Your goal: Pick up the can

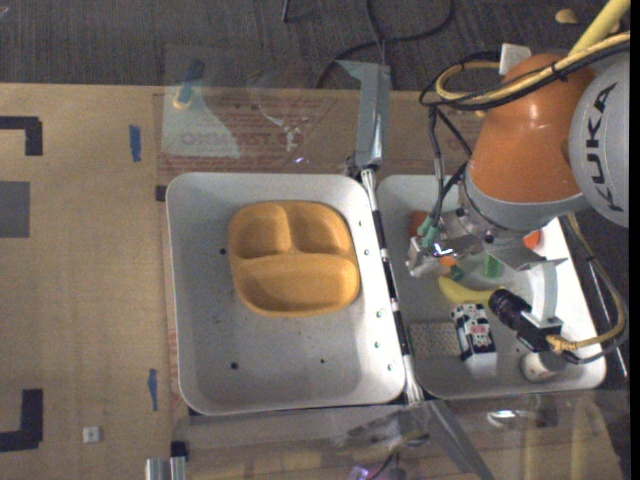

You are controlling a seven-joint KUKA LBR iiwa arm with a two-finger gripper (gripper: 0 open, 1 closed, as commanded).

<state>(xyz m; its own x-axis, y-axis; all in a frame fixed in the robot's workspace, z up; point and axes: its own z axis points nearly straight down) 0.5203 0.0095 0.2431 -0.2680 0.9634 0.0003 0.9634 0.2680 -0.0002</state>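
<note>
The arm's orange-banded wrist (530,138) hangs over the right bin (590,368), hiding much of what lies in it. My gripper (435,253) is low over that bin's left middle, above a yellow banana-shaped piece (462,290) and small green bits (491,265). A pale round object (537,368) lies in the bin's front right corner; I cannot tell whether it is the can. A white box with black and red print (474,333) lies just in front of the gripper.
An orange divided plate (293,258) sits in the left bin (290,378). A grey mesh patch (432,340) lies at the right bin's front left. A black plug with a yellow cable (520,316) hangs from the wrist. Red-orange pieces (416,224) lie near the divider.
</note>
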